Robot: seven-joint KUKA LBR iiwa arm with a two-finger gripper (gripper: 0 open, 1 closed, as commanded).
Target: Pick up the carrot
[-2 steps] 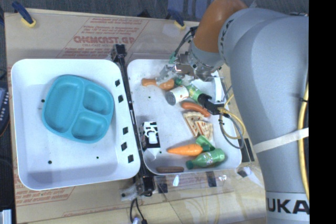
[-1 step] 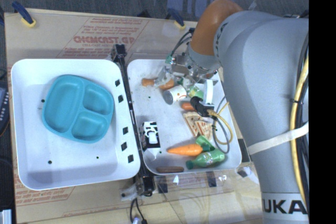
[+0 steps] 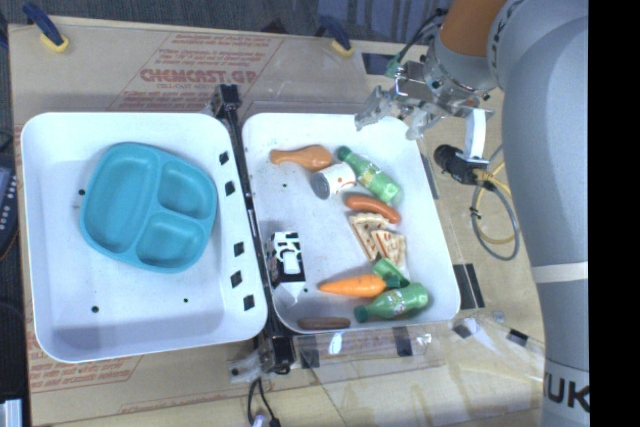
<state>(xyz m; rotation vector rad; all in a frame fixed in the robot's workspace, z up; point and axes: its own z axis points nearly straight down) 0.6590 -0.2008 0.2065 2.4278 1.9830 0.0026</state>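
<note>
- Grey metal arm with an orange band above the wrist comes in along the right side, and its two-finger hand hovers over the far rim of the right bin with the fingers spread and nothing between them. To do this step well, I judge it should travel toward the near end of the bin, turn the fingers across the carrot's narrow width and descend on the thick middle rather than the tip.
- Brown cardboard-covered tabletop carries printed red lettering at the far left, two clamps at the far edge, and dark carpet lies beyond it.
- Shallow white plastic bin on the left holds a turquoise compartment plate, well apart from the work.
- Shallow white plastic bin on the right carries all the clutter, so room for the fingers is tight (the near end especially).
- Small orange toy carrot with green leaves lies on its side near the front of the right bin, pointed end toward the left bin.
- Green toy bottle lies just beside the carrot on the near side, likely touching its leafy end; a careless closing could catch it instead.
- Tan bundle of fries sits just beyond the carrot, a second green bottle and a brown drumstick lie farther back.
- Dark brown flat piece rests near the front wall.
</note>
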